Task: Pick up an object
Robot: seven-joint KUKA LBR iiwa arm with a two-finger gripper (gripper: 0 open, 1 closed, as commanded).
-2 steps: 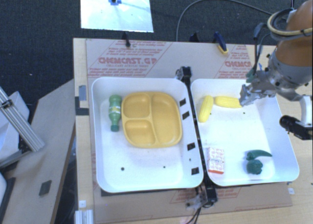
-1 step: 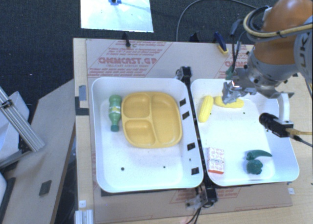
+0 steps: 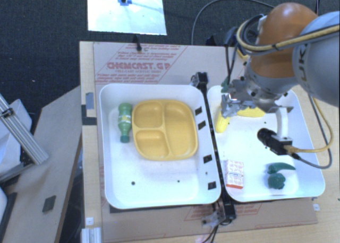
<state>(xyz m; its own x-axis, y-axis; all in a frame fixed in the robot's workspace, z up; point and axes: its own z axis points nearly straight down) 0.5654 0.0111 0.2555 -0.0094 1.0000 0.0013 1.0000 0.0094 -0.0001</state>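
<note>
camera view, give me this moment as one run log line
gripper: low in right bin, over banana | grasp: cannot tell | right bin also: small box, green pepper | left bin: yellow tray, green bottle

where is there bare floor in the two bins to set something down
Left bin: a wide bare strip in front of the yellow tray and green bottle. Right bin: a bare patch between the small carton and green toy. Its far end is crowded by the gripper.

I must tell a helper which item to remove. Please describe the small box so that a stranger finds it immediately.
Look at the right bin. The box lies flat near its front left corner, beside the divider between the bins. It is the only rectangular item, white with red print; the toy to its right is green.
</note>
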